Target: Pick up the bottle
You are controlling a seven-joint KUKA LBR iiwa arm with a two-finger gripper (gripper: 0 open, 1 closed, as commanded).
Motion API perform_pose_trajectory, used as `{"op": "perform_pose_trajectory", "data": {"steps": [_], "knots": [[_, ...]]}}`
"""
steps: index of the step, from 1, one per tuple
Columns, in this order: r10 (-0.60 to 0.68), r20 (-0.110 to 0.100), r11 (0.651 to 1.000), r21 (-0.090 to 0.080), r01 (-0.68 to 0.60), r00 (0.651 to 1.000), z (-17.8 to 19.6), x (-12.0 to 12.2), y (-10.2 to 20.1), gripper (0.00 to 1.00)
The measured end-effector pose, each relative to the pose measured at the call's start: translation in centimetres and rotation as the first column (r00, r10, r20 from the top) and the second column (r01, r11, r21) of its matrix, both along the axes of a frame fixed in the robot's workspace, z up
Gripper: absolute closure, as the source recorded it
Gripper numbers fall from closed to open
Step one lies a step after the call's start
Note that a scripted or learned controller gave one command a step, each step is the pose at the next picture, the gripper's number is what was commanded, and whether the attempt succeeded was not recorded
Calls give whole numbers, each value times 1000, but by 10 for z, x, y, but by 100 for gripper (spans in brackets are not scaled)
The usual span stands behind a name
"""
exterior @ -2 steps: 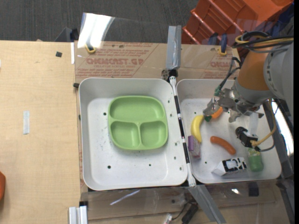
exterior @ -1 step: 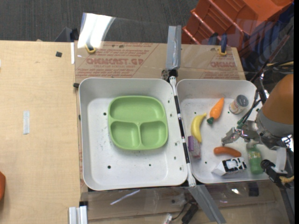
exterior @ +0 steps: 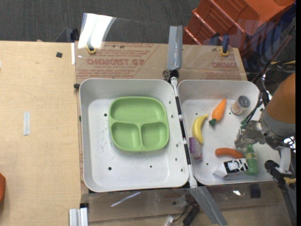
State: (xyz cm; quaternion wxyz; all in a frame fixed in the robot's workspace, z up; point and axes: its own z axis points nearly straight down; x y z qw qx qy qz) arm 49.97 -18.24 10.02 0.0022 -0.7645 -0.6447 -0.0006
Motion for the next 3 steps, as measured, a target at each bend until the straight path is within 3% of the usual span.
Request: {"op": "perform_pose_trajectory", "data": {"steps": [1,2,3], "knots": [[-560,-1,828,-8,560,828,194,-17,-25,100],[-804,0,595,-10,804,595,166,42,72,100],[-931,3,365,-9,931,365,242,40,124,100]]}}
